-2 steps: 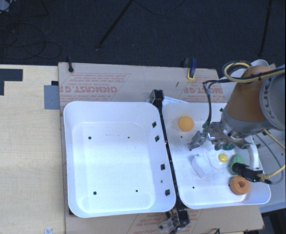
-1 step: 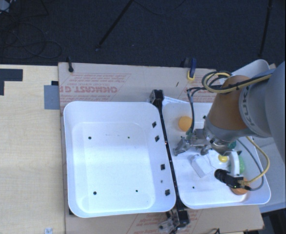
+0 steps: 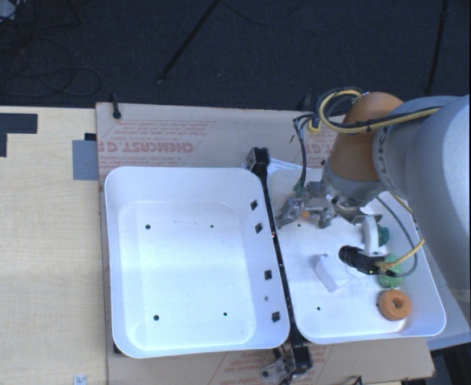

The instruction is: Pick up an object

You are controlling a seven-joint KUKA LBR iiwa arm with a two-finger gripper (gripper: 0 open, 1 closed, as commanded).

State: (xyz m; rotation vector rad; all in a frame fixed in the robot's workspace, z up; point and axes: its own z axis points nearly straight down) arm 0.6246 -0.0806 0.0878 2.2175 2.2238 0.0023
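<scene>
My gripper [image 3: 306,213] is low over the upper left part of the right bin [image 3: 428,321], close to the divider between the bins. Its fingers stand apart with only white bin floor showing between them. An orange ring [image 3: 395,304] lies near the bin's front right corner. A small green object [image 3: 390,278] sits just behind the ring. A pale white block [image 3: 327,273] lies on the bin floor in the middle, below the gripper. None of these touches the gripper.
The left bin [image 3: 115,215] stands beside the right one, joined by a black strip [image 3: 269,239]. Both rest on a cardboard sheet [image 3: 171,139] on the wooden bench. The grey arm [image 3: 436,167] covers the right bin's far right side.
</scene>
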